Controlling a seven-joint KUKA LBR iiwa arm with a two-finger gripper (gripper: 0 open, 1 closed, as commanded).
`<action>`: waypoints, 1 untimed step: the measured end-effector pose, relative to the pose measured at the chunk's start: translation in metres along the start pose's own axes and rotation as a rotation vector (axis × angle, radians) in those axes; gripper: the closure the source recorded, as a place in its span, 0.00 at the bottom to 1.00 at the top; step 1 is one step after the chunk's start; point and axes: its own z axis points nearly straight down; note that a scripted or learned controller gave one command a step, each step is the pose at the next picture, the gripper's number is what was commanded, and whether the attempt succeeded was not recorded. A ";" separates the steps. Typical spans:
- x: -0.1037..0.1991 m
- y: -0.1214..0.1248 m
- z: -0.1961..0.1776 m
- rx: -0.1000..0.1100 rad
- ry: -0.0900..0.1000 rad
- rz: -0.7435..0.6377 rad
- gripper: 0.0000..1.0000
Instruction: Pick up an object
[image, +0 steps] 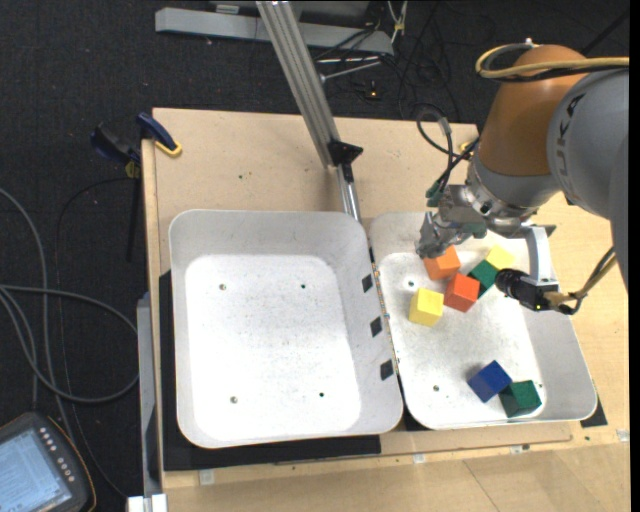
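My gripper (438, 246) hangs over the far left part of the right bin (560, 380), directly above an orange block (443, 264). Beside that block lie a red-orange block (463, 291), a green block (483, 275) and a yellow block (498, 260) close together. A separate yellow block (426, 306) sits a little nearer the left wall. At the near end of the bin a blue block (489, 380) and a dark green block (520, 397) rest side by side. The gripper's tip touches or nearly touches the orange block.
The left bin (200, 240) stands next to the right one on the wooden bench. A metal pole (305, 80) slants in from the top and ends at the bins' shared far corner. The arm's grey and orange body (540, 120) overhangs the right bin's far side.
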 end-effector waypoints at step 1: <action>0.061 -0.009 -0.007 0.000 0.001 -0.002 1.00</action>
